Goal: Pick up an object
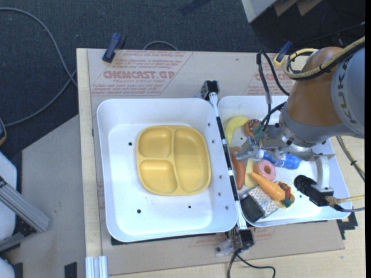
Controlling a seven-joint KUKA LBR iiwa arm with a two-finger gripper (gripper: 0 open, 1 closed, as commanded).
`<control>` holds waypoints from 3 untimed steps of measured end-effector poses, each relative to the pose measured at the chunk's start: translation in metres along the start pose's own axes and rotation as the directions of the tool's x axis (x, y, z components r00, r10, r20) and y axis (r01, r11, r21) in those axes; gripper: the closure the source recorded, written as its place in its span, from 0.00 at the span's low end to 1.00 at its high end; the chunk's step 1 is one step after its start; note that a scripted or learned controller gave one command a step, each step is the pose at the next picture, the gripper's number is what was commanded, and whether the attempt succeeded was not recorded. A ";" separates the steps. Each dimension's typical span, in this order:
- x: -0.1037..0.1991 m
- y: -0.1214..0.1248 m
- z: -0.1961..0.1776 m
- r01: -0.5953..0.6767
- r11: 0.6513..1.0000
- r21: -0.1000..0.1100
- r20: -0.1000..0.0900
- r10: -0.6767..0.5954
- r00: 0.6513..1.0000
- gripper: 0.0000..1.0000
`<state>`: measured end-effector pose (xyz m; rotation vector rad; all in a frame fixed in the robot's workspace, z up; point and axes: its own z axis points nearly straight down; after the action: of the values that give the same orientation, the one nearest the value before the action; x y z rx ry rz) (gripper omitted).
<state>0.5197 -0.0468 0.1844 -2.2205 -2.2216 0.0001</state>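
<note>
The right bin (pixel 324 213) holds a pile of toy food. A yellow fruit (pixel 234 126) lies at its upper left, and a thin orange carrot (pixel 239 169) runs along the left wall. Further in are a pink donut (pixel 266 169), a thicker orange carrot (pixel 268 185) and a blue bottle (pixel 286 161). A checkered packet (pixel 265 198) and a black block (pixel 250 208) sit near the front left corner. My gripper (pixel 253 147) is low over the pile, just above the donut and beside the thin carrot. The wrist hides what lies beneath it.
The left bin (pixel 116 126) holds a yellow divided plate (pixel 173 159). A ridge with a black clamp (pixel 210 88) separates the two bins. The arm's grey and orange body (pixel 316 106) covers the upper right of the right bin.
</note>
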 end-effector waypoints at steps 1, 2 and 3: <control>-0.028 0.065 0.000 0.000 1.000 -0.001 0.001 0.000 1.000 0.00; -0.081 0.107 0.098 -0.002 1.000 0.002 0.002 0.002 1.000 0.00; -0.059 0.142 0.098 0.000 1.000 0.027 0.006 0.000 1.000 0.00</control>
<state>0.6616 -0.1057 0.0860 -2.2101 -2.2110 0.0370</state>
